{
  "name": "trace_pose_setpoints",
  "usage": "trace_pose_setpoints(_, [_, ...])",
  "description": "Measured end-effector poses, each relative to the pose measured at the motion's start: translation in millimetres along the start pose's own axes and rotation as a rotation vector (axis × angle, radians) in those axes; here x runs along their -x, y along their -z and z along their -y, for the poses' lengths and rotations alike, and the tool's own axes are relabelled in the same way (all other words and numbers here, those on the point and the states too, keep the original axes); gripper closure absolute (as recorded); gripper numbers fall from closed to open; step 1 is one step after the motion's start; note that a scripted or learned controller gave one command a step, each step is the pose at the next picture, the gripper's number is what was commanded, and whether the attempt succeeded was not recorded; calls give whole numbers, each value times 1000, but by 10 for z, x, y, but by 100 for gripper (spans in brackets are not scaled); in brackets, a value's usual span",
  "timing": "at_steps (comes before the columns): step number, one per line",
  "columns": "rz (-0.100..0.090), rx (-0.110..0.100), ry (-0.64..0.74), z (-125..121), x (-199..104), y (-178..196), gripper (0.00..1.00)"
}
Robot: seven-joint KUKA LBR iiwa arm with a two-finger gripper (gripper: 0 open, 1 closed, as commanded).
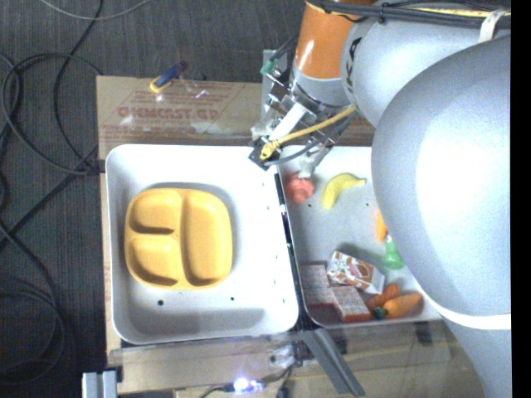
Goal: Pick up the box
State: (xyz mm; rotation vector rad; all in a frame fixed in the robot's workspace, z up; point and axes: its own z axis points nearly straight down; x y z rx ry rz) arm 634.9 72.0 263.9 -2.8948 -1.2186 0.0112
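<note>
Overhead, the only writing sits on the brown cardboard sheet [178,110] in the upper left of the frame: faded red print, too blurred to read. A blue and yellow marker [168,75] lies at its top edge. The box [355,271], white with red-brown printing I cannot make out, lies in the lower part of the right bin [309,305], beside a carrot [401,304] and flat packets. Higher in that bin are a banana [339,187] and a pink fruit [299,189]. The left bin [116,222] holds a yellow divided tray [178,237]. The gripper [286,143] hangs over the bins' shared top corner, well apart from the box; whether its fingers are open or closed I cannot tell.
</note>
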Motion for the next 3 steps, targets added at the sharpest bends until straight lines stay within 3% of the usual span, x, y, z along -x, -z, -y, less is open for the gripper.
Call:
trace_pose_setpoints(1, [0,1,181,145,-32,-792,0])
trace_pose_setpoints(2, [-1,1,181,144,-33,-791,0])
trace_pose_setpoints(3, [-1,3,33,411,1159,433,0])
